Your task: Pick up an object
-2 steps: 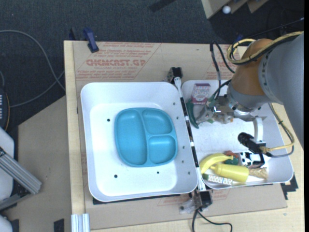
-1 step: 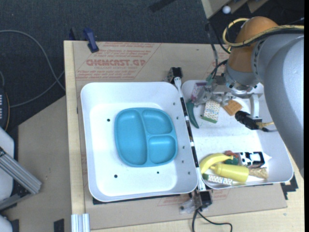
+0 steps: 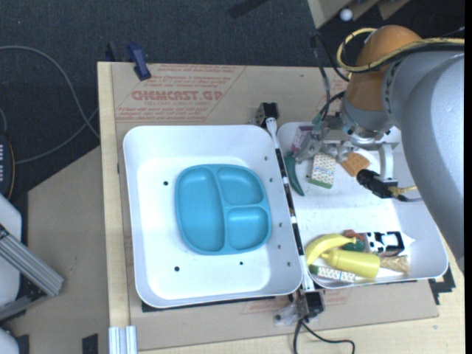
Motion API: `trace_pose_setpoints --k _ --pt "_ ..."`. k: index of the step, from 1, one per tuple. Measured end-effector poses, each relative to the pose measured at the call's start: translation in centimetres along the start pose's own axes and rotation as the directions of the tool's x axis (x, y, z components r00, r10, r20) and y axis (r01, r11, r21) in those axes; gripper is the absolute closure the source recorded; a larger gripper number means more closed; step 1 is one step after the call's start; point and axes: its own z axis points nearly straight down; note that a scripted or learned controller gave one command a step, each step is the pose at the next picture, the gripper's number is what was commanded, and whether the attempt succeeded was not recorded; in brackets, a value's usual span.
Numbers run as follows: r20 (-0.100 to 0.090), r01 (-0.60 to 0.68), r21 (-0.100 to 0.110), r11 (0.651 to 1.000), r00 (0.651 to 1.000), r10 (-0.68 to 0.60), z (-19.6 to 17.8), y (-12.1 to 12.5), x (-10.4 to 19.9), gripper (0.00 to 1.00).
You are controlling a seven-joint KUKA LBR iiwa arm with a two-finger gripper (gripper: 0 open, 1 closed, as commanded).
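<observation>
Dark carpet (image 3: 59, 21) lies around a cardboard-topped surface (image 3: 184, 94) that carries two white bins side by side. The grey arm (image 3: 435, 109) reaches in from the right, and its tool (image 3: 326, 143) hangs over the far left part of the right bin (image 3: 436, 260). I cannot tell whether the tool is open or closed, and nothing can be seen gripped in it.

Just near of the tool lies a small speckled packet (image 3: 323, 169); whether the two touch is not clear. To the packet's left a curved green piece (image 3: 293, 172) lies along the bin's left wall. To its right, close by, is an orange piece (image 3: 353, 160).

Well apart from these, a cluster sits in the near part of the same bin. It holds a banana (image 3: 323, 245), a yellow bottle (image 3: 355, 262) touching it, and a black-and-white box (image 3: 386, 240) to their right.

The left bin (image 3: 136, 146) holds a blue divided plate (image 3: 221, 207) at its middle. A blue clip (image 3: 138, 61) sits at the far left corner of the surface.
</observation>
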Motion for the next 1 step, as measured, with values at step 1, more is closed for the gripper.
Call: trace_pose_setpoints --k 1 --pt "-0.002 0.001 0.000 1.000 1.000 -0.001 0.01 0.01 -0.06 0.00"
